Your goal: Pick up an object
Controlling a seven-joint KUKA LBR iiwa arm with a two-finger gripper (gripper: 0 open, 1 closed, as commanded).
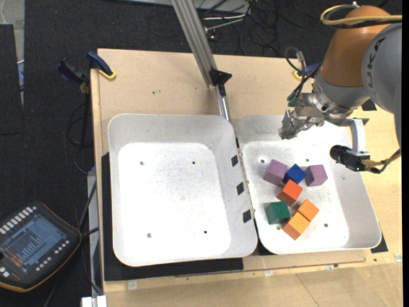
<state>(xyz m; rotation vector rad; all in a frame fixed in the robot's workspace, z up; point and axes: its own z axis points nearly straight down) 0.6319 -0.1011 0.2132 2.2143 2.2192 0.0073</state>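
A teach pendant (pixel 29 245) lies nearest the camera, off the bench's (pixel 160 75) left edge at the bottom of the view. Two white bins are carried side by side on the bench. The left bin (pixel 121 171) is seen bare. In the right bin (pixel 358 222) a tight cluster of blocks is gathered: two purple blocks (pixel 276 171) (pixel 316 174), a blue block (pixel 296 173), a red-orange block (pixel 291 190), a green block (pixel 277 212) and two orange blocks (pixel 307 210) (pixel 294 225). The gripper (pixel 289 128) is held above the far part of the right bin, near the cluster but apart from it. Whether the jaws are released or clenched cannot be told; nothing is seen between them. The task is judged to be at its start: no block has been lifted, and the descent, the grasp and the lift are all left to be done.
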